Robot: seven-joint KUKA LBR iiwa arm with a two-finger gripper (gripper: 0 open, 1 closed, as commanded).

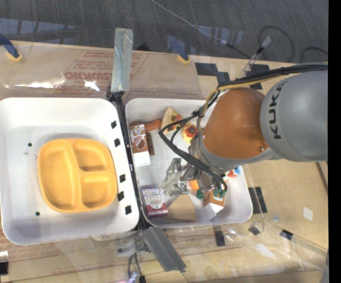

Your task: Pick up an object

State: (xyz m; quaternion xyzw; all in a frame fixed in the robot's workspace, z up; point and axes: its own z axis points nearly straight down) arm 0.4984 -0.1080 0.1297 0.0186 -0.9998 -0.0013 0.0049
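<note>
My gripper point(178, 178) hangs low in the right bin point(136, 111), below the orange wrist band, over the bin's middle. Its metal parts sit just above a tan wedge-shaped item point(182, 208) and to the right of a small maroon packet point(153, 199). A brown-and-white packet point(139, 139) lies near the bin's left wall. A slice-shaped yellow piece point(170, 118) rests at the back of the bin. Small colourful items point(214, 196) lie partly hidden under the arm.
The left bin point(11, 134) bears a yellow divided tray point(76, 173). A grey taped divider point(121, 61) runs up between the bins. The arm's large grey and orange body point(258, 125) covers the right bin's right half. Cables trail at the top.
</note>
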